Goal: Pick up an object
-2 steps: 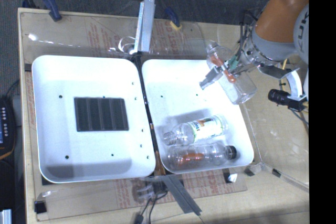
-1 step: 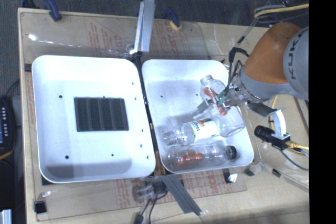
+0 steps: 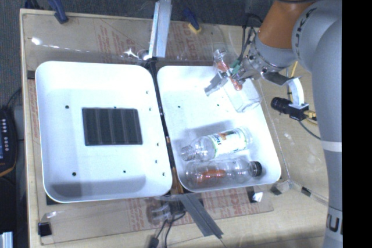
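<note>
Two clear plastic bottles lie side by side in the right bin [image 3: 174, 96], well below the claw [image 3: 226, 74]: a labelled bottle [image 3: 218, 145] and, just beyond it, a black-capped bottle [image 3: 224, 172]. A dark ridged mat [image 3: 112, 126] sits in the left bin [image 3: 52, 96], far to the claw's left. A clear cup [image 3: 244, 99] stands just beneath the claw, touching or nearly so. The arm [image 3: 290, 26] enters from the right, wrist angled down over the bin's upper corner. Whether the fingers grip anything cannot be told.

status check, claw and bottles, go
Claw over right bin's far side, grip unclear. Two clear bottles lying at near edge. Nothing blocking them.
</note>
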`<state>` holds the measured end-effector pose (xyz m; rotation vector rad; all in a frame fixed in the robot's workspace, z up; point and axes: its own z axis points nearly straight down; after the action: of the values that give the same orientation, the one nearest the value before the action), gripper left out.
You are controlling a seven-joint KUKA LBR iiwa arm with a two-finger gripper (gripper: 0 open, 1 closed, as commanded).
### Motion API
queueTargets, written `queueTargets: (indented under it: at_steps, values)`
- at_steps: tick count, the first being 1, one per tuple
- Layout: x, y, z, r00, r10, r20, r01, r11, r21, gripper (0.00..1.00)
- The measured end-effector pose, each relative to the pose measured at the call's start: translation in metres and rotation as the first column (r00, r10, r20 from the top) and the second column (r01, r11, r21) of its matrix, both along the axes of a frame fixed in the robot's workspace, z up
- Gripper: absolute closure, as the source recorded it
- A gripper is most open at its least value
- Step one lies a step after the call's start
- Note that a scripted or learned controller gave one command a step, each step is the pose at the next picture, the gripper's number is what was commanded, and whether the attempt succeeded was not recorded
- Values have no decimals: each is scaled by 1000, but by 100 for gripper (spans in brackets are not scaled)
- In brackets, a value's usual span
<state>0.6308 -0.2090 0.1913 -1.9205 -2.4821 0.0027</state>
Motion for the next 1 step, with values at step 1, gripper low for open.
queueTargets:
  at_steps: [1]
  values:
    - [0,0,0,1000,0,0,0,1000,0,0]
